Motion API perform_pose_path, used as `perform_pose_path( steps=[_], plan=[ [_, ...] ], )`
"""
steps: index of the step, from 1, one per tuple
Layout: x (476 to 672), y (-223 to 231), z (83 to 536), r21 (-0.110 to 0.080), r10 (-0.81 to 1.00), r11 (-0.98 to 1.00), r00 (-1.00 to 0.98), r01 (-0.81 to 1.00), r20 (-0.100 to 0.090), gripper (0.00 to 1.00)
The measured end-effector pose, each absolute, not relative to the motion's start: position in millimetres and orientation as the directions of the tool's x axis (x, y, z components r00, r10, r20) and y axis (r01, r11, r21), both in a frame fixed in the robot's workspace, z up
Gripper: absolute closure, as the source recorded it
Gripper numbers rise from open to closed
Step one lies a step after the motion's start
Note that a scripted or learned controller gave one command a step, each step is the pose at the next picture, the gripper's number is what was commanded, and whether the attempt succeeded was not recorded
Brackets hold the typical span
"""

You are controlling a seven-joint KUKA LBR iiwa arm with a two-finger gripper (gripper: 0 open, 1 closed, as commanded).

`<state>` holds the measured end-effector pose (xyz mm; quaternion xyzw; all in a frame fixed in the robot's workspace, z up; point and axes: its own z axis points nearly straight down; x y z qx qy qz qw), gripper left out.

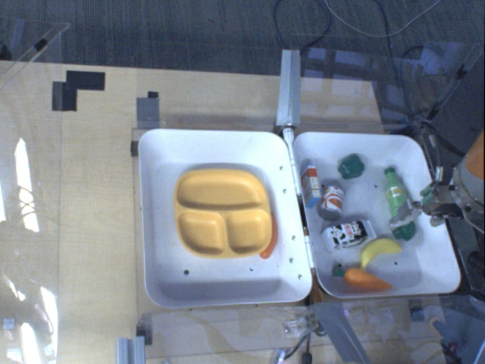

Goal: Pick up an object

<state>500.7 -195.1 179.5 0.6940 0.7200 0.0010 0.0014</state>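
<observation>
The right bin [436,275] holds several small objects. A green bottle [393,190] lies near its right side, with a dark green piece [405,232] just below it. A yellow banana [379,250] and an orange carrot [367,280] lie at the front. A black-and-white can [346,234], a red-and-white can [331,198], a red-white tube [310,182] and a green lump [350,165] fill the left and back. My gripper [415,209] reaches in over the bin's right wall, low beside the green bottle and just above the dark green piece.
The left bin [155,279] holds a yellow compartment tray [223,211] with a small orange piece [267,248] at its right edge. A metal divider post [289,89] stands between the bins at the back. Cables [364,14] loop behind the right bin.
</observation>
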Motion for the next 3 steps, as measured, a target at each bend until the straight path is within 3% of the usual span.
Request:
perform_pose_path(
  steps=[1,2,3],
  plan=[
    [539.2,-203.1,94.0,0.003,0.999,-0.041,0.041,0.999,0.001,0.00],
    [525.0,-186.0,89.5,0.016,0.999,0.046,-0.046,0.999,-0.008,0.00],
    [527.5,-183.8,99.2,0.018,0.999,0.050,-0.050,0.999,-0.003,1.00]
  ],
)
